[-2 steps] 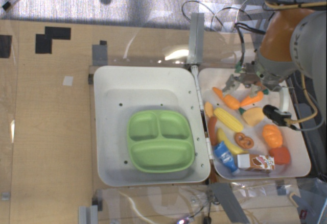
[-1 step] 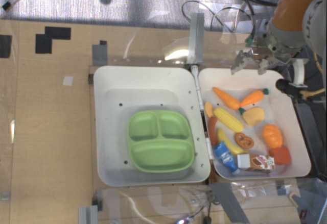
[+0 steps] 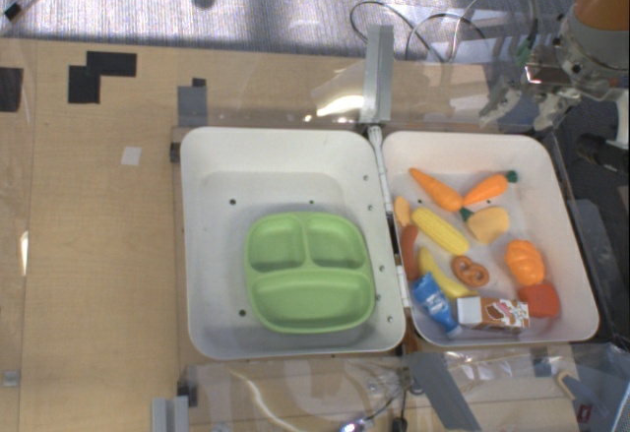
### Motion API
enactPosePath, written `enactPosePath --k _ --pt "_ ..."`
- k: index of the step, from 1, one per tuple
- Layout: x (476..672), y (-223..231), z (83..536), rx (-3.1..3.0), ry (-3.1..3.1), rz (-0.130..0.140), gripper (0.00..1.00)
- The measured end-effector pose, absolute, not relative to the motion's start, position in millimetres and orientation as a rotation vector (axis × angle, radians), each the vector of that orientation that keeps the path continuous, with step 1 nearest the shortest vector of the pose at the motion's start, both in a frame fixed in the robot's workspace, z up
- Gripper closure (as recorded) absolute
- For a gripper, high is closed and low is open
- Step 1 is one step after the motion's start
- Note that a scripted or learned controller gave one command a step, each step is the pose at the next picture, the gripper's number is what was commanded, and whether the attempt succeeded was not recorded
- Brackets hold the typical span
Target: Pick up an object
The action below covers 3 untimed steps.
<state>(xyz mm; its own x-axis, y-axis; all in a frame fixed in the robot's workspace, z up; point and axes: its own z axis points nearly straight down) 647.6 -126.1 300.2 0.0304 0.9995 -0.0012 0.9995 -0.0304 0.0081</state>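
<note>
The right bin (image 3: 571, 223) holds several toy foods. Among them are two carrots (image 3: 436, 189) (image 3: 487, 189), a corn cob (image 3: 440, 230), a yellow wedge (image 3: 489, 221), an orange pepper (image 3: 525, 261), a red block (image 3: 539, 300), a pretzel (image 3: 471, 271), a blue packet (image 3: 433, 300) and a small carton (image 3: 497, 312). My gripper (image 3: 522, 110) hangs above the bin's far right corner, beyond the rim. It is open, with nothing between its fingers (image 3: 495, 106).
The left bin (image 3: 212, 223) carries a green divided plate (image 3: 309, 270). A metal post (image 3: 378, 76) stands behind the seam between the bins, with cables (image 3: 433, 27) looping beside it. Black markers (image 3: 98, 71) lie on the bench at far left.
</note>
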Motion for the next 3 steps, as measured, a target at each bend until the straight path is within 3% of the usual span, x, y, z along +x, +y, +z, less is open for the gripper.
enactPosePath --k 1,2,3 --pt "669.3 -86.3 147.0 2.457 1.957 0.002 0.00" --pt "644.9 -84.7 88.8 2.337 2.091 0.010 0.00" --pt "647.6 -83.0 102.2 2.334 2.090 0.021 1.00"
